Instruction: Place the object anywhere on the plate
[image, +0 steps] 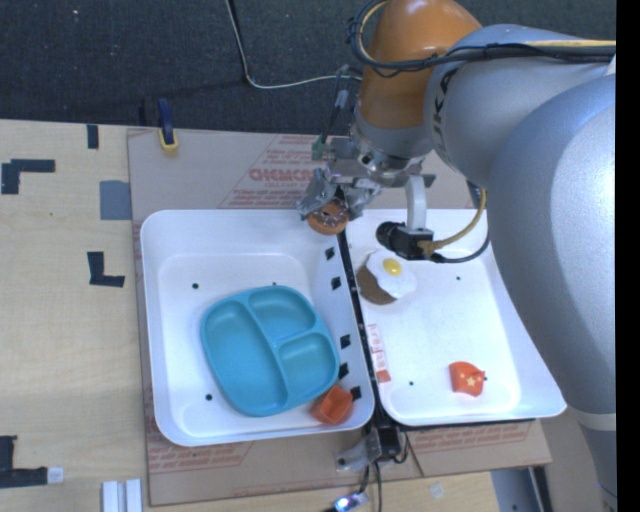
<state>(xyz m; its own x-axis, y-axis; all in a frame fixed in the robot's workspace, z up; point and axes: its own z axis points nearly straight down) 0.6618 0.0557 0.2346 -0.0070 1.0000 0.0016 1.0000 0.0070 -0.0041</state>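
Observation:
My gripper (329, 207) hangs over the far end of the divide between the two bins. A small round brown and orange object (327, 218) sits between its fingers, and the gripper is shut on it. The blue three-compartment plate (268, 347) lies in the left bin, well towards the near side and to the left of the gripper. Nothing lies on the plate.
A small orange piece (335, 404) rests in the left bin (170, 300) by its near right corner, just off the plate. The right bin (500, 300) holds a toy fried egg on a brown slice (385, 279) and a red piece with a star (466, 378).

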